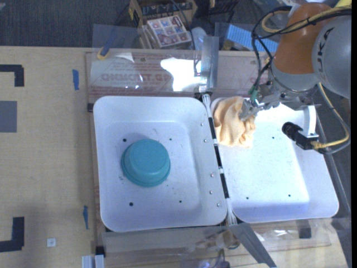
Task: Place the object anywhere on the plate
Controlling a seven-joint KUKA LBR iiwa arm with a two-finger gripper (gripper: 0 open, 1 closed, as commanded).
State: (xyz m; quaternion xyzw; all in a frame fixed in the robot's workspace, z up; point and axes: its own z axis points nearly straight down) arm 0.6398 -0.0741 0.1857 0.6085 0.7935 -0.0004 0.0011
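Gripper: pressing down onto the top right of the cloth, near the right bin's far-left corner; fingertips buried in the folds, so open or closed — cannot tell.
Cloth: lying crumpled and yellow-orange against the right bin's left wall, close to its far edge; touching the gripper at its upper right.
Handling: likely light, soft, limp; probably sagging and trailing once lifted; no breakage risk, though slipping out of a shallow pinch seems possible.
Hold point: pinching a raised fold near the bunched middle, not a thin loose edge.
Plate: sitting teal and round at the left bin's middle, looking more like an upturned bowl; well apart from the cloth.
Right bin: carrying the cloth.
Left bin: carrying the plate.
Writing: faint lettering showing on the clear sheet beyond the bins' far edge, glare making it unreadable.
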